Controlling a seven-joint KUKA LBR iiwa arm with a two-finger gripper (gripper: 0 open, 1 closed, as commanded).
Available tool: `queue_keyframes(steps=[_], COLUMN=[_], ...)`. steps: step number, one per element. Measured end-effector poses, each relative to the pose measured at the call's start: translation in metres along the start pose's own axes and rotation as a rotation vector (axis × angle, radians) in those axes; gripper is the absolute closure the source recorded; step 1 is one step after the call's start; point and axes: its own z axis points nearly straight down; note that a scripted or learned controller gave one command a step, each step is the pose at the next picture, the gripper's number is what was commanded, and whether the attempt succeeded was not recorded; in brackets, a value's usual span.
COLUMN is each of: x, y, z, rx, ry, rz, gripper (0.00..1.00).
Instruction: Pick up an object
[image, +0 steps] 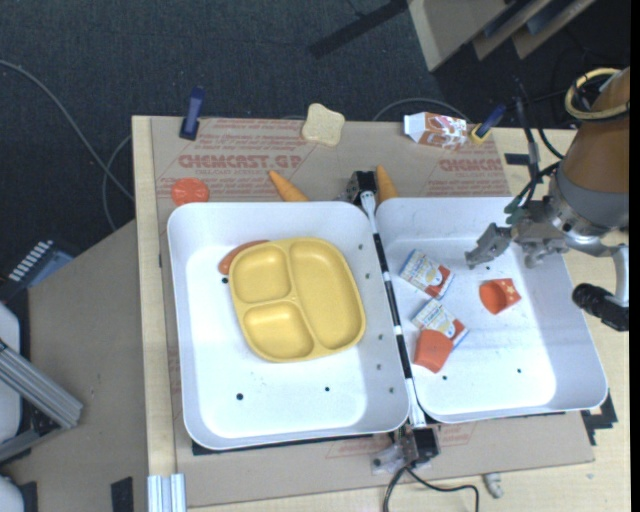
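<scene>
The right bin (560, 385) holds several small items. A white and orange carton (423, 272) lies near its left wall, and a second carton (441, 320) lies below it, against a red-orange block (432, 351). An orange piece (499, 295) sits near the bin's middle. My gripper (512, 254) hovers just above and behind that orange piece. Its fingers are spread open with nothing between them. The arm's orange band (603, 152) is at the right edge.
A yellow divided plate (297, 297) lies in the left bin (290, 415), with a red item (228, 262) peeking from under its left rim. A bread-shaped toy (323, 123), a carrot (287, 186), an orange disc (189, 190) and a carton (437, 128) lie on the bench behind the bins.
</scene>
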Motion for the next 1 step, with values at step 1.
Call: queue_keyframes(steps=[1], x=[-0.0656], y=[-0.0008], z=[0.1053], rx=[0.004], ry=[0.000], rz=[0.002], gripper=[0.00])
